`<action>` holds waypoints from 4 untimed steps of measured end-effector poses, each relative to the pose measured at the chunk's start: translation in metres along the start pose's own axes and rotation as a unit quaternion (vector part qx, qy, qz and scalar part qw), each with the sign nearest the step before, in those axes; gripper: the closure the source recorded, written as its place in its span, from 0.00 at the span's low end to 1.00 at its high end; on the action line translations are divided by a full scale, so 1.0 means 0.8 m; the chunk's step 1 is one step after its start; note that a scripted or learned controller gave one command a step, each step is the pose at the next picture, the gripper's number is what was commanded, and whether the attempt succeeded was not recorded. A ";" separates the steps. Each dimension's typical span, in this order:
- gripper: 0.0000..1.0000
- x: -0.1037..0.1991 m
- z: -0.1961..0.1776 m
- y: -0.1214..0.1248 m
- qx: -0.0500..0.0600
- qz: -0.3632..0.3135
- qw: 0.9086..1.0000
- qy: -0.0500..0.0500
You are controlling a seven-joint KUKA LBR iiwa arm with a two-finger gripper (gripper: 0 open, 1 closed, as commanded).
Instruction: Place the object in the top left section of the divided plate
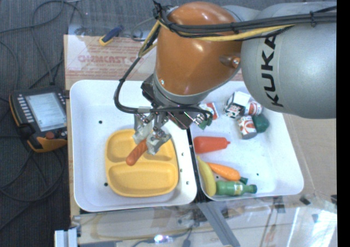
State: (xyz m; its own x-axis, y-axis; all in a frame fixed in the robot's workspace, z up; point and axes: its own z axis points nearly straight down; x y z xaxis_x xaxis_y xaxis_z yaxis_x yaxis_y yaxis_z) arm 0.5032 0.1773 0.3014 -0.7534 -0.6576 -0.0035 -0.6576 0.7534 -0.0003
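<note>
Sausage [136, 153] slanted across yellow divided plate [143, 176], upper end pinched between narrow fingers of hand [151, 137].

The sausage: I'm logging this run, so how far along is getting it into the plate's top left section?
Done: the sausage has reached the yellow divided plate in the left bin. In hand: it lies slanted across the plate's upper sections, its upper end under the gripper; whether it is gripped is unclear. Left: settling it wholly in the top left section and drawing the arm away.
</note>
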 end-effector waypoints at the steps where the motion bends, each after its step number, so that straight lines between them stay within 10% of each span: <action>1: 1.00 0.032 -0.020 -0.035 0.001 -0.031 1.000 0.000; 2: 1.00 -0.034 -0.029 -0.045 -0.001 -0.087 0.996 0.000; 3: 1.00 0.041 0.072 -0.022 -0.001 -0.223 0.975 0.002; 4: 1.00 0.067 0.047 -0.061 -0.001 -0.292 0.956 0.000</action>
State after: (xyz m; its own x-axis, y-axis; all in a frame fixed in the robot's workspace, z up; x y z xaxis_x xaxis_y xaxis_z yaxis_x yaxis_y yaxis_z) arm 0.4950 0.1058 0.2636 -0.2576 -0.9662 -0.0030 -0.9662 0.2576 -0.0010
